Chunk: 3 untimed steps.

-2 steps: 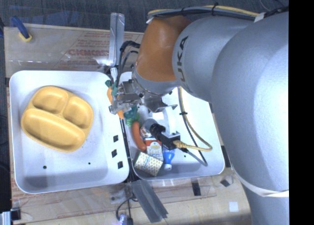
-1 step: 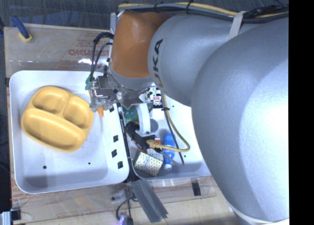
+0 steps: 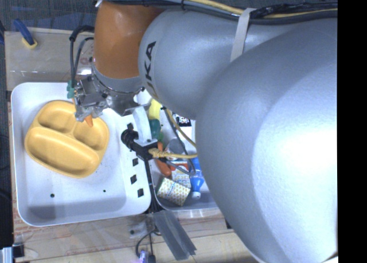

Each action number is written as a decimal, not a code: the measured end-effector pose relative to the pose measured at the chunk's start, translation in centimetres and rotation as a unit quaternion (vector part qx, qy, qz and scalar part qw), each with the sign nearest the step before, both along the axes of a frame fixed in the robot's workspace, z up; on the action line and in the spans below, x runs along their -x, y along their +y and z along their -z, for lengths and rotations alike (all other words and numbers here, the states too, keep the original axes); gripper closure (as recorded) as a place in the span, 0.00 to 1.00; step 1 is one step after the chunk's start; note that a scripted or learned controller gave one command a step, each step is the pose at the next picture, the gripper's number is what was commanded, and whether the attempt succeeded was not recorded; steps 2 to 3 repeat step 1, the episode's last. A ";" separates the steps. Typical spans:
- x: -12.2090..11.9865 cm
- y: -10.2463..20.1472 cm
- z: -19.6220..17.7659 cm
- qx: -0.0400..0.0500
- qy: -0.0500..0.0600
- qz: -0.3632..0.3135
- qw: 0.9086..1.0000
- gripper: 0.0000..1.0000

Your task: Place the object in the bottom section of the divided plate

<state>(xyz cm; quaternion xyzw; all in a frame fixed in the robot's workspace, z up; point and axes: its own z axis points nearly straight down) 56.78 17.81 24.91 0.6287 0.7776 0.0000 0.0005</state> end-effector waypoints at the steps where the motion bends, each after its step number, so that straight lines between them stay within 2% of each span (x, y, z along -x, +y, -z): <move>1: 0.0 0.0 0.0 0.000 0.000 0.000 1.000 0.00; 3: 0.0 0.0 0.0 0.000 0.000 0.000 1.000 0.00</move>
